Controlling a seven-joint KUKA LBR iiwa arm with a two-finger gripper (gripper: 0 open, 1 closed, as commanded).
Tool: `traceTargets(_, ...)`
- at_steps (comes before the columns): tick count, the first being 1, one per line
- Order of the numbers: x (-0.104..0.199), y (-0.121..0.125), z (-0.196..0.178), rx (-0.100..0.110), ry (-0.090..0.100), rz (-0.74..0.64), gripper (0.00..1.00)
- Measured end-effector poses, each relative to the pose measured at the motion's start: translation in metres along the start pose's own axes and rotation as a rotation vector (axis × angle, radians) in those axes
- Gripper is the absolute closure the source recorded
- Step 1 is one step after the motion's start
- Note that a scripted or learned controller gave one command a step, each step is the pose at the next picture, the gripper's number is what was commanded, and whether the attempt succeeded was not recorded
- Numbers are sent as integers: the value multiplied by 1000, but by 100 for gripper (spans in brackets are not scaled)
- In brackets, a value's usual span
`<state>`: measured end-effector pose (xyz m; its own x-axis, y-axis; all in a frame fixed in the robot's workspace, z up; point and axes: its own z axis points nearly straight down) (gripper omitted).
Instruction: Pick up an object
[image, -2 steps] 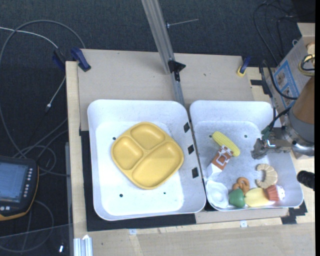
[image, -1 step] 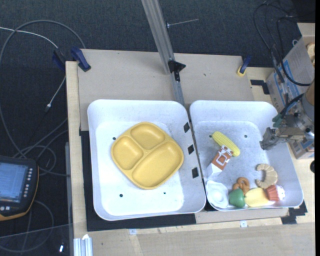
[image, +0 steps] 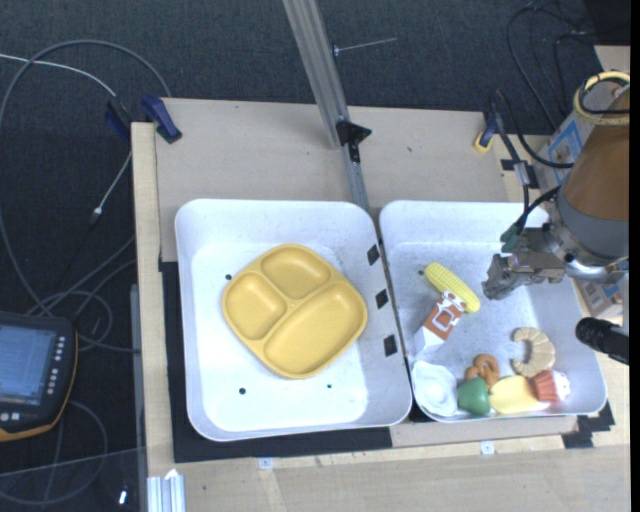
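The right bin (image: 470, 225) holds several toy foods. A yellow corn cob (image: 451, 286) lies near its middle, with an orange-and-white carton (image: 441, 319) just below it. Along the front wall lie a croissant (image: 533, 349), a small pretzel (image: 482, 368), a green pepper (image: 474, 397), a pale yellow piece (image: 514, 394), a red cupcake (image: 546, 385) and a white cup (image: 433, 385). My gripper (image: 508, 277) hangs at the bin's right side, to the right of the corn cob and above the croissant. Nothing shows between its fingers.
The left bin (image: 205, 330) carries a yellow three-compartment plate (image: 294, 309). A metal pole (image: 318, 55) runs from the top down to the seam between the bins. Cables and a tablet (image: 32, 372) lie on the floor at left.
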<state>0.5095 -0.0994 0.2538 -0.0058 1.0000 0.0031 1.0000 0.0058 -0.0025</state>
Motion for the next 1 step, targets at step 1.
traceTargets(1,51,11,-7,-5,-2,-1,100)
